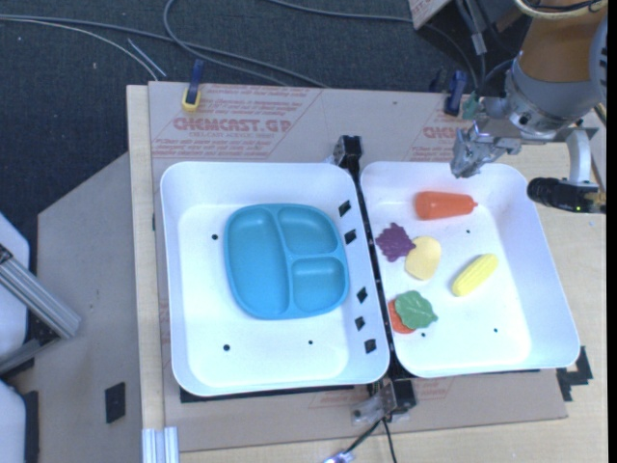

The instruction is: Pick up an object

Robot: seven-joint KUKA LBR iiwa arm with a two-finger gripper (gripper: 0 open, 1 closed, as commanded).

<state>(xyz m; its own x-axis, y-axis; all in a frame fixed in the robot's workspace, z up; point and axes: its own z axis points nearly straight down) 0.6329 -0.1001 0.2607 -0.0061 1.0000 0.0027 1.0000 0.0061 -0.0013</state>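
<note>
Jaws (467, 165) hang over the back rim of the right bin, tips close together with nothing seen between them; whether they are open or closed I cannot tell at this angle. No pick made yet, by my reading.

Tabletop (270, 114): brown board, lettering on it, carries both bins side by side.

Left bin (183, 258): holds one blue tray (285, 259), three compartments, lying flat near centre. Probably the drop-off side, since nothing loose lies in it.

Right bin (540, 287): holds all the loose pieces, so the pick belongs here.

Arm (559, 37): enters from the right, orange band above the wrist, wrist pointed down toward the bin's back edge.

Pieces, in order of size:
- carrot (444, 204), lying crosswise, just beside the jaws and the nearest candidate; it lies clear of the others.
- corn (474, 274), tilted, alone, clear on all sides.
- green leaf (415, 310) lying on a red piece, touching it; harder to separate.
- yellow piece (423, 258), touching the purple piece (393, 241); crowded pair.
</note>
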